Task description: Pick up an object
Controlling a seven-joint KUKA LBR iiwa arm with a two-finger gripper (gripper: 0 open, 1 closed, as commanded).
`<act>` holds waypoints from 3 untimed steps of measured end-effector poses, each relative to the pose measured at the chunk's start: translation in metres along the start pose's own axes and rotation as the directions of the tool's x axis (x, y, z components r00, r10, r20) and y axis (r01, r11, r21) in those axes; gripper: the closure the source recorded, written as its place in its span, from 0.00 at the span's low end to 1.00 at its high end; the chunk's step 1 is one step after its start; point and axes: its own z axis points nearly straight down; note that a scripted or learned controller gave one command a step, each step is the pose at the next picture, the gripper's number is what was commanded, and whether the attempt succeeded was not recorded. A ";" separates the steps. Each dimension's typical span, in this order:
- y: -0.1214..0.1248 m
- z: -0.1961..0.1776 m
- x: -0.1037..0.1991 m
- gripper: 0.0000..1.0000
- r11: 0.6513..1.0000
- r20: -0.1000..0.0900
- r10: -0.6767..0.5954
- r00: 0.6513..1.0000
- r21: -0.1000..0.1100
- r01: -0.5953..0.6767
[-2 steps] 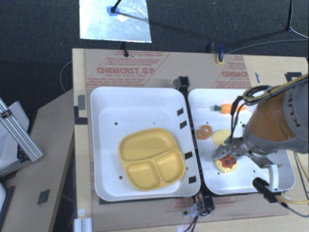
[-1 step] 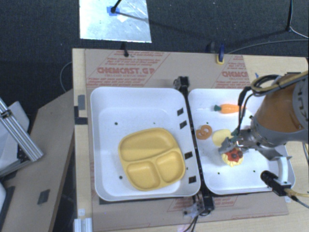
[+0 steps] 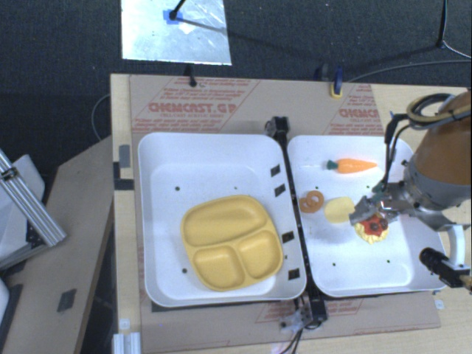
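Observation:
The right bin (image 3: 346, 275) holds an orange carrot toy (image 3: 354, 166) near its far side, a small orange ring (image 3: 312, 202) by the left wall, and a pale yellow round piece (image 3: 338, 209) beside the ring. A yellow and red toy (image 3: 372, 229) lies just right of the yellow piece. My gripper (image 3: 371, 214) reaches in from the right and hangs directly over the yellow and red toy, its grey tip touching or almost touching it. The arm's orange band (image 3: 448, 150) rises behind it.
The left bin (image 3: 166, 161) carries a yellow three-compartment tray (image 3: 231, 240). A black divider with clips (image 3: 289, 190) runs between the bins. A foil sheet (image 3: 175, 21) lies beyond the bench. Bare white floor shows in the right bin's near half.

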 end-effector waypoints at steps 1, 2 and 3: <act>0.006 -0.053 -0.009 1.00 1.000 0.000 -0.001 1.000 -0.001 0.001; 0.023 -0.049 0.034 1.00 1.000 -0.002 -0.005 1.000 0.001 0.005; 0.053 -0.041 0.087 1.00 1.000 -0.001 -0.005 1.000 0.001 0.005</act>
